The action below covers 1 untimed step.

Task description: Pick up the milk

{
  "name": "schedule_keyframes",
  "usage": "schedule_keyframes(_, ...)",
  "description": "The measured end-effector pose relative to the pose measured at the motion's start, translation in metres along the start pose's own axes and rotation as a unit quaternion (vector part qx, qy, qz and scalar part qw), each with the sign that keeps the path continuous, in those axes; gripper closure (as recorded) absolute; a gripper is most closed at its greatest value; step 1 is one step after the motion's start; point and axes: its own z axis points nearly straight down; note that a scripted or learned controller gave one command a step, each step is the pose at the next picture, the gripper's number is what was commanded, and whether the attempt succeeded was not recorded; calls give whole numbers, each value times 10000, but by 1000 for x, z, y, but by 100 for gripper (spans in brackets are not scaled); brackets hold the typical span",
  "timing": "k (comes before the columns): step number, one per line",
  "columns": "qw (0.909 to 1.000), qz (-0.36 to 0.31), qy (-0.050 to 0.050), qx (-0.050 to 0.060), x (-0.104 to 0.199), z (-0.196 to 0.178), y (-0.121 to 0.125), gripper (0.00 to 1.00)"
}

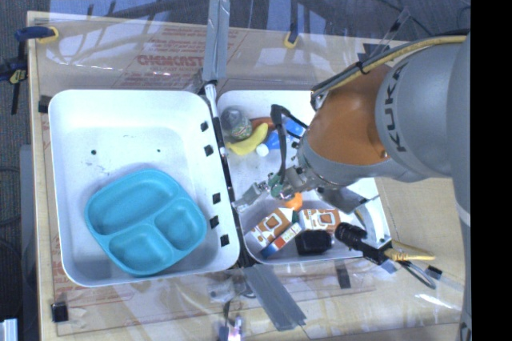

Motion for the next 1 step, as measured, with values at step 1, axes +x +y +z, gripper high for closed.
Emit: schedule_keyframes(1, 9963, -864, -11, -12, 4, -67, 2, 0)
